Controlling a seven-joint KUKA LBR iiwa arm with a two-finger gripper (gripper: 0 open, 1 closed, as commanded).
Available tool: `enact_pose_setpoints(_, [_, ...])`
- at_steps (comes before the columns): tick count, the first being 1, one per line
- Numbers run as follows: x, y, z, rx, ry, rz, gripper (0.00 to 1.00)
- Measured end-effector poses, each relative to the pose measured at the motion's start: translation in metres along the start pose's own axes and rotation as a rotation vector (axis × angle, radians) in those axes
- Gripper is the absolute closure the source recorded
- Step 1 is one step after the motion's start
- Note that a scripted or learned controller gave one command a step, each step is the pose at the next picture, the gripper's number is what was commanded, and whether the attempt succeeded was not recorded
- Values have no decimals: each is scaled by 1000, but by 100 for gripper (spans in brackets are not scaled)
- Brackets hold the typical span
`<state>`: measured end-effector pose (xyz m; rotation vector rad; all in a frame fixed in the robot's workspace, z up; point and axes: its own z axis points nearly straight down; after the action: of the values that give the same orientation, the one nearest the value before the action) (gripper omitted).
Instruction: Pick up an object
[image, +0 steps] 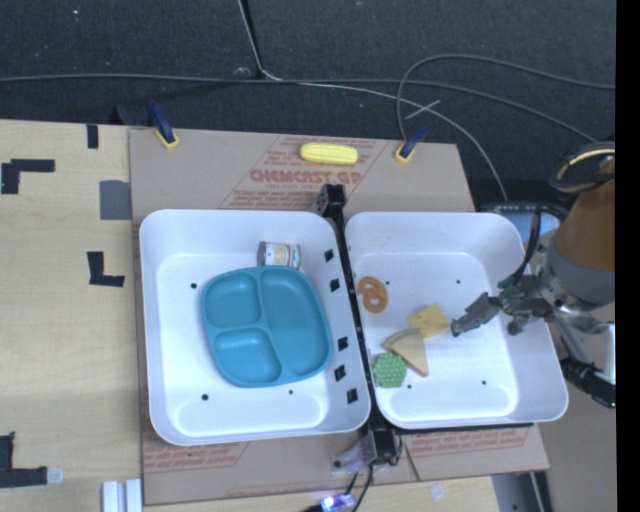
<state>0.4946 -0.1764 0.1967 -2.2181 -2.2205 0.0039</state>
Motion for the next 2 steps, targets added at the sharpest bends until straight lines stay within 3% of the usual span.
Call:
enact_pose_setpoints(1, [11,-3,56,3,1,0,0])
enact_pose_setpoints(2, [11,-2,43,-1,1,-1,100])
